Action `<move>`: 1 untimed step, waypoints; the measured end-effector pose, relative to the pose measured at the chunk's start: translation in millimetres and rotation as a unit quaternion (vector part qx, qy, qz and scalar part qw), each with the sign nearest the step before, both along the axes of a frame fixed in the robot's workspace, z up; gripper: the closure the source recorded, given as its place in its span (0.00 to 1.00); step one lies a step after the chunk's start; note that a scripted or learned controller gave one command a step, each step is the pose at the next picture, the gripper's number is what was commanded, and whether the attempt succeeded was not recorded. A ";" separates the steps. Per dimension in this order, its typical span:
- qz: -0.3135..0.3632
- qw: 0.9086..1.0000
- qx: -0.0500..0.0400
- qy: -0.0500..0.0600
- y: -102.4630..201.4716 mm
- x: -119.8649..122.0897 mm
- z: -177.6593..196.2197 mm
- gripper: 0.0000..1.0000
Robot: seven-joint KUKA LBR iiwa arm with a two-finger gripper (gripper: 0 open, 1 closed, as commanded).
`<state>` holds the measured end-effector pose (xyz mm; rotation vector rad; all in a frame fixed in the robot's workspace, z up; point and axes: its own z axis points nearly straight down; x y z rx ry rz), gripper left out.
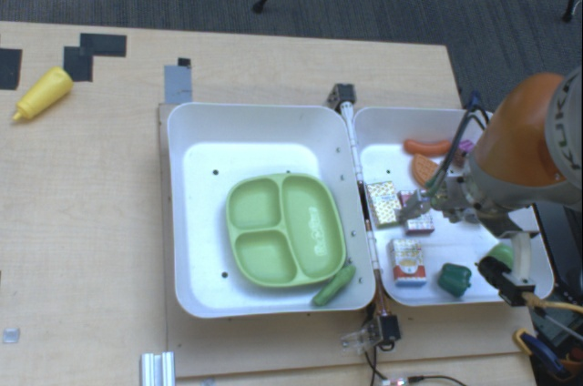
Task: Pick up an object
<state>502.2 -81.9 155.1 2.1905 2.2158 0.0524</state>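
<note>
Patterned card (383, 203) lies flat in right bin (537, 279), just beside gripper (417, 213), toward centre divider. Gripper low over bin floor, likely placed for grab; fingers' state cannot tell. Nothing seen between them. Small carton (409, 263) just nearer than fingers, green pepper (455, 279) beyond it, orange pieces (424, 155) farther side. Crowding hampers descent. Green plate (286, 230) well apart in left bin.

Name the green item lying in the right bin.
The green pepper, in the right bin's near corner. The divided plate and pickle lie in the left bin.
</note>
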 end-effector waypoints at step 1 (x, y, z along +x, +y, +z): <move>0.002 1.000 0.000 -0.002 1.0 1.7 10.6 1.00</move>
